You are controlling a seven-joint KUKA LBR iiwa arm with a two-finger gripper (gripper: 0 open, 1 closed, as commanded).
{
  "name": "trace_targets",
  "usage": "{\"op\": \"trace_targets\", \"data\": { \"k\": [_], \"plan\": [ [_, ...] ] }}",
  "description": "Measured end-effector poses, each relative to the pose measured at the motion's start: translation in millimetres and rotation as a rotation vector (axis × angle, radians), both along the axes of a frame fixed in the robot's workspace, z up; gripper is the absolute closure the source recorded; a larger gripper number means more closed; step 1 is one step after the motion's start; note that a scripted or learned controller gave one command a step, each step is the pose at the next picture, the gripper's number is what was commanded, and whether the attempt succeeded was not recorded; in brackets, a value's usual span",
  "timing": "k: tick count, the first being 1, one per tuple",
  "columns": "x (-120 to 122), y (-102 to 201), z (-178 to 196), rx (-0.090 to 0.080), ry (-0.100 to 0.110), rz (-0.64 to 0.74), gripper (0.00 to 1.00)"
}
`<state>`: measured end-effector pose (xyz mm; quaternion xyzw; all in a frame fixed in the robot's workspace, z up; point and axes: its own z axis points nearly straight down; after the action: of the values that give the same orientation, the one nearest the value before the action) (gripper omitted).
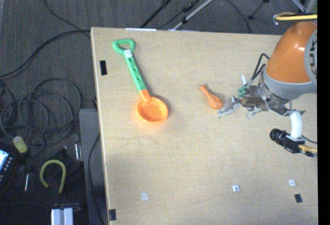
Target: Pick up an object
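A small orange carrot-shaped piece (211, 96) lies on the tan bench top (196, 167), right of the middle. My gripper (238, 110) hangs low just to its right, under the arm's orange band (293, 60). It is open, and its left fingertip (225, 111) sits close beside the orange piece, with nothing between the fingers. Further left lies a scoop with a green handle (133, 69) and a round orange bowl (152, 110), well apart from the gripper.
The bench top's left edge (99, 131) drops off to a floor strewn with cables. A black cylindrical part (282, 137) sticks out below the wrist. Small dark and white markers (235, 188) dot the near side of the bench.
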<state>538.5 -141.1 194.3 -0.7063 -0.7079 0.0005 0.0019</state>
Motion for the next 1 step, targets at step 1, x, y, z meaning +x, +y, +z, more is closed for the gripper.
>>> {"op": "trace_targets", "data": {
  "k": [1],
  "plan": [
    [56.3,22.5,-57.5,0.000,-0.002,0.269,0.00]
  ]
}}
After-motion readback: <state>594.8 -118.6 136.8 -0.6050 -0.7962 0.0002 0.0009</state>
